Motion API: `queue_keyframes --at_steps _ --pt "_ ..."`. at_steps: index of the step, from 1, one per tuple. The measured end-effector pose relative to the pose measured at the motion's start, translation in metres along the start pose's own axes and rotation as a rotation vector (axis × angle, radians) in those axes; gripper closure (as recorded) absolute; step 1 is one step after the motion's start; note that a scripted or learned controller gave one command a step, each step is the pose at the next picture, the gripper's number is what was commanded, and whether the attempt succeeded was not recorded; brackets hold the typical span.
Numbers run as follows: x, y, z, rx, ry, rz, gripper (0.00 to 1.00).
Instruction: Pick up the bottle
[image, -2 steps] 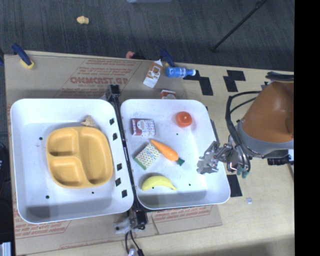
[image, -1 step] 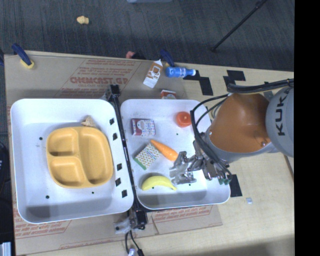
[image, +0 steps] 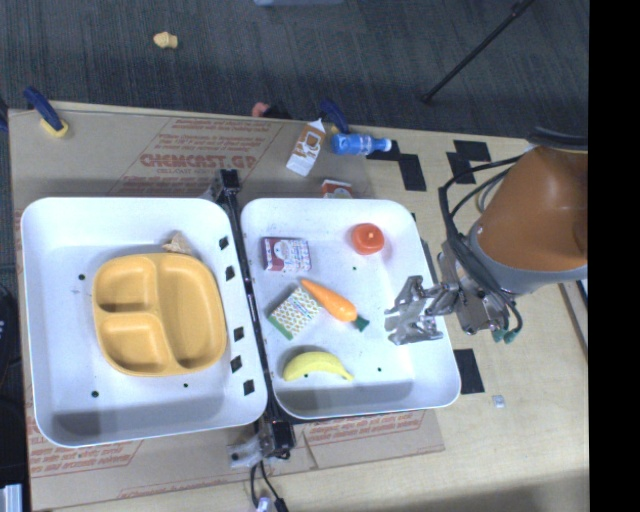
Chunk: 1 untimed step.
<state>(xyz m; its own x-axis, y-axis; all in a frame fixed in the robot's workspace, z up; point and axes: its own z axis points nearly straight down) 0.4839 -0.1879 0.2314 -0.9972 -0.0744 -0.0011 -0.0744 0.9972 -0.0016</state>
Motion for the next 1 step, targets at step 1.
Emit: queue_keyframes --at_steps 1 --pt "-0.0096 0.0662 0.0485 -0.002 0.002 -0.129 1.00"
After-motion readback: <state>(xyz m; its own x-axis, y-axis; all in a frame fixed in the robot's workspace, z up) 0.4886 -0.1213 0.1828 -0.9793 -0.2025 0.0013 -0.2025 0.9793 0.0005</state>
